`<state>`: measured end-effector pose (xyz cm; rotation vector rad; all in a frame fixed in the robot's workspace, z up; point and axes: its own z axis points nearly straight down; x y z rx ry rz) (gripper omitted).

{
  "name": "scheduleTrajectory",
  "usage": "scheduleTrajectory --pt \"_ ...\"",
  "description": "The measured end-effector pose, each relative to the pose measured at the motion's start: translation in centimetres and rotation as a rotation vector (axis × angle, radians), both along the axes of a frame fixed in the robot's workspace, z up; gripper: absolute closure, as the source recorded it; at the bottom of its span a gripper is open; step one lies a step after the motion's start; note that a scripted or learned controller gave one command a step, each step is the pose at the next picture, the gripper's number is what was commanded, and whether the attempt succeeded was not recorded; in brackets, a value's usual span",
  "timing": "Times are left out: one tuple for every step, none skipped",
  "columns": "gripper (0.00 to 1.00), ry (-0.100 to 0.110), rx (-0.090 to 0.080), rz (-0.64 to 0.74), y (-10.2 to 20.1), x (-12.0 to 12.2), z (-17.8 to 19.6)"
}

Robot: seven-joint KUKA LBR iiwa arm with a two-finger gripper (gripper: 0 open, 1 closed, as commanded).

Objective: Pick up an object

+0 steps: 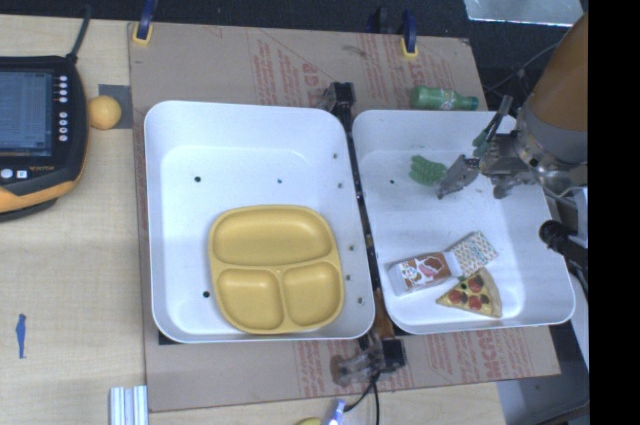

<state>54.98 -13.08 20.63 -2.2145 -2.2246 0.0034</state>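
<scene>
The right bin (520, 243) holds a small green toy (428, 170) near its back, a little printed box (420, 271), a striped packet (472, 253) and a toy pizza slice (470, 295) near its front. My gripper (474, 185) hangs over the back right of this bin, just to the right of the green toy. Its two fingers stand apart, open, with nothing between them. The grey arm comes in from the right edge.
A yellow divided plate (275, 268) lies in the left bin (180, 163). A green bottle (443, 98) lies on the cardboard behind the right bin. A yellow ball (103, 111) and a control pendant (35, 133) sit at the far left.
</scene>
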Motion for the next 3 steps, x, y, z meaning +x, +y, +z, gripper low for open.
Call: scheduleTrajectory --pt "0.0 -0.001 0.0 -0.002 -2.5 3.9 -0.5" --pt "0.0 0.003 -0.001 0.0 -1.1 9.7 -11.7" --pt "1.0 -0.005 -0.002 0.002 -1.2 10.0 -10.2"
